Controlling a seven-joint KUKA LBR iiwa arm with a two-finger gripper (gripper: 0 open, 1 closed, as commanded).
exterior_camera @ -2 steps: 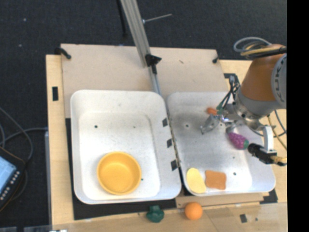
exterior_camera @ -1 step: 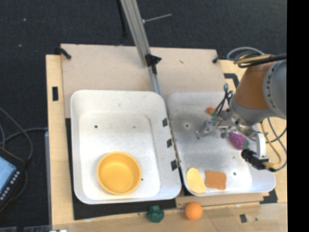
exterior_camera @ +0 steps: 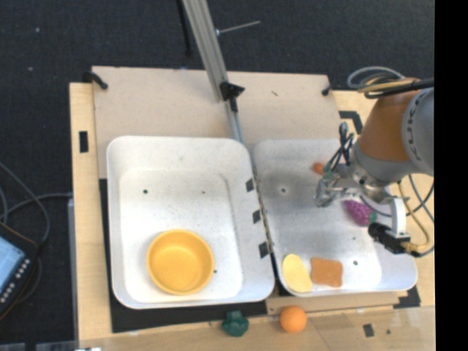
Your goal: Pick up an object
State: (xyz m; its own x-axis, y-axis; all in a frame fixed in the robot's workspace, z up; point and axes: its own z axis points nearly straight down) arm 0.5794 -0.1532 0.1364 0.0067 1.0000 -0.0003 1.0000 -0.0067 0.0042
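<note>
Gripper (exterior_camera: 327, 194) hangs over the right bin (exterior_camera: 292, 218); finger state cannot be told. Nearest candidate: purple object (exterior_camera: 358, 210) just beside it, apparently small, light, possibly soft; grasp across its narrow width.

Floor (exterior_camera: 88, 20): dark carpet, speckled, visible at 9 through 12 o'clock around the bench. Bench (exterior_camera: 84, 196): light wooden board, squared edges, small black clips at its 11 and 1 o'clock corners. A paler sheet of cardboard (exterior_camera: 161, 104) lies across the bench's 12 o'clock half. Metal rail (exterior_camera: 205, 35): silver, slanting down from 12 o'clock toward the bench centre, ending in a black bracket. Thin black cables (exterior_camera: 22, 196) cross the carpet at 9 o'clock. A dark device with a lit blue screen (exterior_camera: 9, 265) sits at 8 o'clock. Lighting even, shadows slight.
</note>
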